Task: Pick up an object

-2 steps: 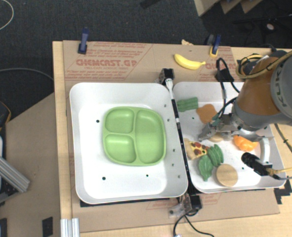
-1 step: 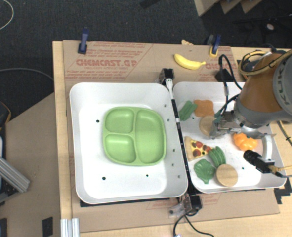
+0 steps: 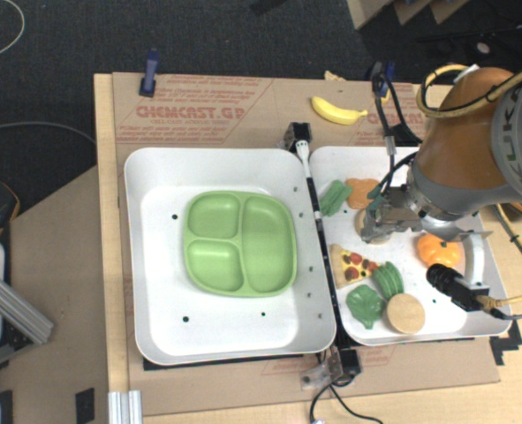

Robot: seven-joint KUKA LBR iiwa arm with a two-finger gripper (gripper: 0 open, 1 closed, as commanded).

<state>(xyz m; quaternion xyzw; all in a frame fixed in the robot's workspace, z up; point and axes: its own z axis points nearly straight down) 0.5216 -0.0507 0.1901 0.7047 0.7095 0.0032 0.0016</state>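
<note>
My gripper (image 3: 377, 226) is low in the right bin (image 3: 486, 325), near its middle, under the grey and orange arm. Just behind it lie a green toy vegetable (image 3: 333, 197) and an orange toy piece (image 3: 362, 191). A pizza slice (image 3: 352, 266) lies in front of it to the left. An orange fruit (image 3: 440, 252) sits close on its right. Nearer the front are a green pepper (image 3: 388, 279), a leafy green piece (image 3: 364, 304) and a tan round disc (image 3: 405, 314). Nothing shows as lifted.
The left bin (image 3: 146, 237) holds a green divided plate (image 3: 240, 243). A yellow banana (image 3: 337, 110) lies on the cardboard behind the right bin. A black clamp (image 3: 297, 135) sits where the two bins meet at the back.
</note>
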